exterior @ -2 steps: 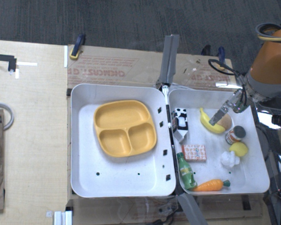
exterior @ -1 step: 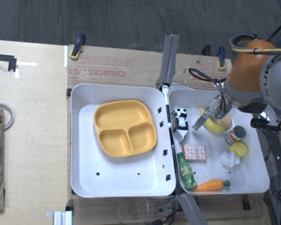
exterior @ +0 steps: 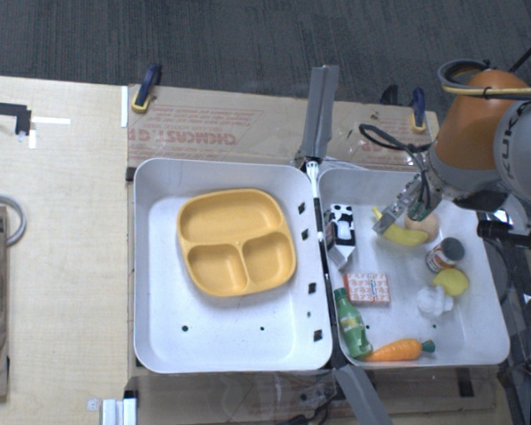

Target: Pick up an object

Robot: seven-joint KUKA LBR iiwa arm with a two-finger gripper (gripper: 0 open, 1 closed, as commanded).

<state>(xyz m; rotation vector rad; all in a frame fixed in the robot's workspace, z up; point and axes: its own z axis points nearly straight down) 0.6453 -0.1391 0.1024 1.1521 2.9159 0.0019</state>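
Where the arm reached in from the right: its hand (exterior: 397, 216) hung over the upper part of the right bin (exterior: 489, 352), low above a yellow banana (exterior: 406, 234).
Hand state: cannot tell whether it was released or clenched, since the tip was small and blurred.
Banana: short, curved, bright yellow, lying beside a pale tan round object (exterior: 424, 227); whether the hand touched it cannot be told.
Can: a small tin (exterior: 443, 255) with a red-and-white label and dark top, just right of the banana.
Lemon: a yellow rounded fruit (exterior: 453, 281) just below the can.
White lump: a crumpled white thing (exterior: 434, 301) under the lemon.
Carrot: orange with a green end (exterior: 396, 350), lying along the bin's lower edge.
Green bottle: lying (exterior: 351, 324) beside the carrot, along the left wall.
Red box: a small patterned carton (exterior: 367, 288), mid-bin.
Black-and-white item: a small carton (exterior: 340, 227) near the upper left corner.
Left bin: white (exterior: 153, 317), holding a yellow three-compartment plate (exterior: 236, 241).
Desk: pale wood (exterior: 53, 196), left of the bins.
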